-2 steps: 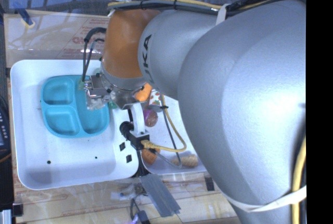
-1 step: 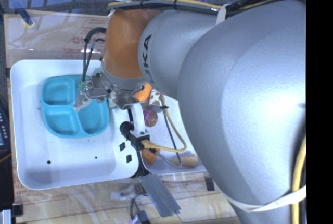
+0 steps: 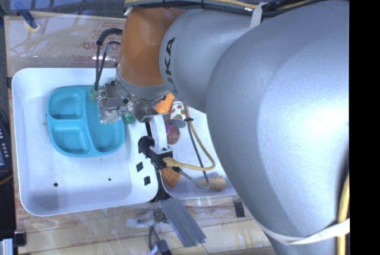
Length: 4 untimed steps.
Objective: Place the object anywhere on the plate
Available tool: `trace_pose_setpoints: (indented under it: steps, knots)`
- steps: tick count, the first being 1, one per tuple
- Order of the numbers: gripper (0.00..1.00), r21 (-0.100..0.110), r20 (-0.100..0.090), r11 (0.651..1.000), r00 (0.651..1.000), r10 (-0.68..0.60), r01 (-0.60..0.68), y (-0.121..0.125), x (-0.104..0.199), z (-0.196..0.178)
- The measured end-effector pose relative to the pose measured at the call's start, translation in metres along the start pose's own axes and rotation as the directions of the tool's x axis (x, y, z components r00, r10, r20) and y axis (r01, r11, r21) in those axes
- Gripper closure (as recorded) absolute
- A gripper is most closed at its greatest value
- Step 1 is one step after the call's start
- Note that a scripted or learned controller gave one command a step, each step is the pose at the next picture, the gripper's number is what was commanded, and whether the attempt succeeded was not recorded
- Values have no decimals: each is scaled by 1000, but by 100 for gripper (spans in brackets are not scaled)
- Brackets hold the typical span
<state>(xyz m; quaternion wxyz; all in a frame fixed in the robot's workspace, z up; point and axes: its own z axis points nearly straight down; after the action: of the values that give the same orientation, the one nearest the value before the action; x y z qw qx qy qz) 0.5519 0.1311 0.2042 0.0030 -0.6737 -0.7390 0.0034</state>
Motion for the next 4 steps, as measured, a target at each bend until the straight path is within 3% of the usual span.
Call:
trace_pose_setpoints:
  steps: [1,2,3,4]
  knots:
    - [100,-5,2,994,994,-112,112,57,-79,13]
    - [100,-1,-1,965,965,262,-262,30,-73,14]
    - [100,-7,1,999,999,-45,45,50,-4,20]
    - [100,-7,-1,982,982,190,-190,96,-99,12]
